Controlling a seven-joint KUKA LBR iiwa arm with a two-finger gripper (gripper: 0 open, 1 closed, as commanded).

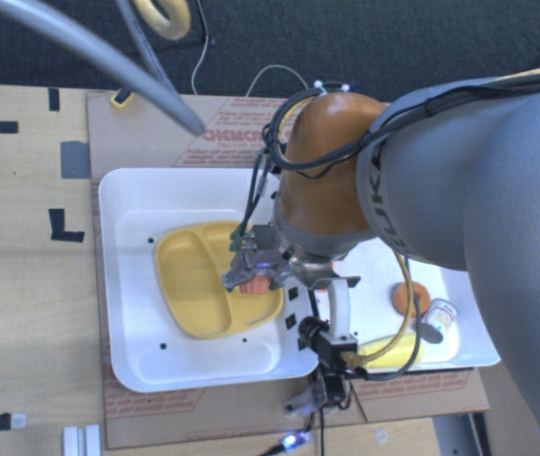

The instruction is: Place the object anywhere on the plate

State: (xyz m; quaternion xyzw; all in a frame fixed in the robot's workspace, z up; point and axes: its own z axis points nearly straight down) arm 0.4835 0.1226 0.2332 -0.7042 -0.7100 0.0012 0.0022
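A yellow divided plate [194,283] lies in the left white bin [123,255]. My gripper [243,266] hangs low over the plate's right edge, under the arm's orange band. A small reddish-pink object [254,286] shows right beneath the gripper, at the plate's right rim. Whether it is gripped or rests on the plate is hidden by the wrist.
The right bin [470,350] holds an orange round item [409,298], a yellow banana-like item [389,352] and a small clear jar [437,319]. The arm covers most of that bin. A grey pole [80,41] crosses the upper left.
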